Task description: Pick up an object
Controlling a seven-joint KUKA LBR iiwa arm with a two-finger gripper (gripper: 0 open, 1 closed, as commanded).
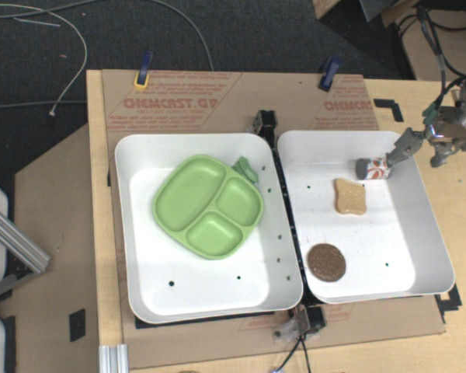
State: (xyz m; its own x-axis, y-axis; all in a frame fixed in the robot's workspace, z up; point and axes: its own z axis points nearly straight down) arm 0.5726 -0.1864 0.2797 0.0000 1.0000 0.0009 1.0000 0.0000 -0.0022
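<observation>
The left bin [140,208] sits on the surface [62,231], a tan board with red lettering at its twelve o'clock edge. It holds a green divided plate [208,206], which lies flat a little above the bin's middle and is split into three compartments: one long one on its nine o'clock side and two smaller ones toward three and five o'clock. A small dark green object [247,169] lies touching the plate's rim at about one o'clock; what it is cannot be made out. Two blue clamps [144,68] grip the board's far edge, one above each bin.

The right bin [419,239] stands just beside the left one, their walls touching along a black strip. Three things lie in it, apart from each other. A slice of toast [350,196], pale tan, lies near the bin's centre. A round brown cookie [326,262] lies at six o'clock from the toast, near the bin's front wall. A small red-and-white can [371,169] lies on its side at one o'clock from the toast, toward the bin's far wall.

The end effector [400,150] reaches in from three o'clock, and one grey finger [404,144] slants down to the can's right end, touching or nearly touching it. Whether the fingers are spread or pressed together cannot be told.
</observation>
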